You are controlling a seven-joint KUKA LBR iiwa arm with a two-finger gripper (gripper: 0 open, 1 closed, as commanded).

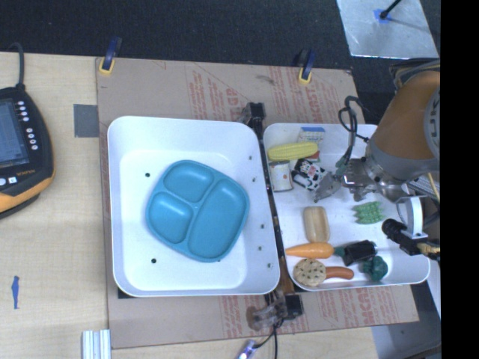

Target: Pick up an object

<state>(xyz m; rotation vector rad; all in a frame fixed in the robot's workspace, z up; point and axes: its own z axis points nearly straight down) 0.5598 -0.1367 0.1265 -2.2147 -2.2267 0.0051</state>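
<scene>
My gripper hangs over the middle of the right bin, its two fingers spread open with bare bin floor between them. One fingertip is just right of a black-and-white cow toy. The other is close above a green ridged piece. Around it lie a yellow corn cob, a small printed box, a white cup, a tan bread piece, an orange carrot, a cookie, a sausage, a black item and a green broccoli.
The left bin holds a blue divided plate. A black and orange pendant lies at the far left of the bench. The arm's grey body and orange band cover the right bin's far right corner.
</scene>
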